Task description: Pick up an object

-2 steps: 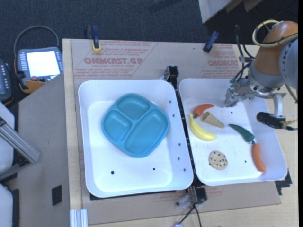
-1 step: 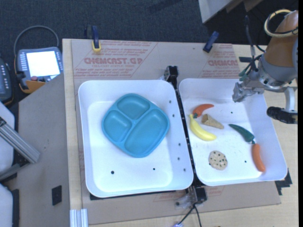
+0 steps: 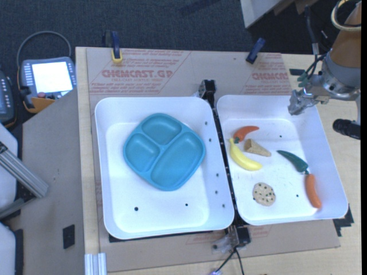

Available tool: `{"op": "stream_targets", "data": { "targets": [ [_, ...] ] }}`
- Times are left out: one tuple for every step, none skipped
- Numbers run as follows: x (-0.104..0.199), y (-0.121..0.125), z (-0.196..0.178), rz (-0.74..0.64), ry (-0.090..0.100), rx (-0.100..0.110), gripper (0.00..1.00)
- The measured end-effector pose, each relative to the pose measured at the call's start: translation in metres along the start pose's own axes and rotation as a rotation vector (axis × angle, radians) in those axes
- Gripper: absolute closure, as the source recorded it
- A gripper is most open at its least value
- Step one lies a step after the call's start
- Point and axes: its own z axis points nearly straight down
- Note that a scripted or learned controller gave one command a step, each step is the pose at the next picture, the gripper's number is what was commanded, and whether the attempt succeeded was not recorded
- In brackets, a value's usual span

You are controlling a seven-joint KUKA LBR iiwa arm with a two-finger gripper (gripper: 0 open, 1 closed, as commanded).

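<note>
Fingers above right bin's far rim

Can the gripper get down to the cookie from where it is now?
Probably yes. The gripper hangs at the right bin's far corner, and the cookie lies flat by itself, apart from the banana and carrot.

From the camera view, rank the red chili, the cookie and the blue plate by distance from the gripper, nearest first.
Gripper sits at the right bin's far right corner.
1. Red chili, right bin, far left.
2. Cookie, right bin, near side.
3. Blue plate, left bin.
</note>
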Motion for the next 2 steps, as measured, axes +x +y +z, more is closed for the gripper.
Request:
{"op": "stream_targets", "data": {
  "targets": [
    [-0.001, 0.002, -0.047, 0.000, -0.001, -0.001, 1.00],
    [0.044, -0.001, -0.047, -0.004, 0.004, 0.009, 1.00]
  ]
}}
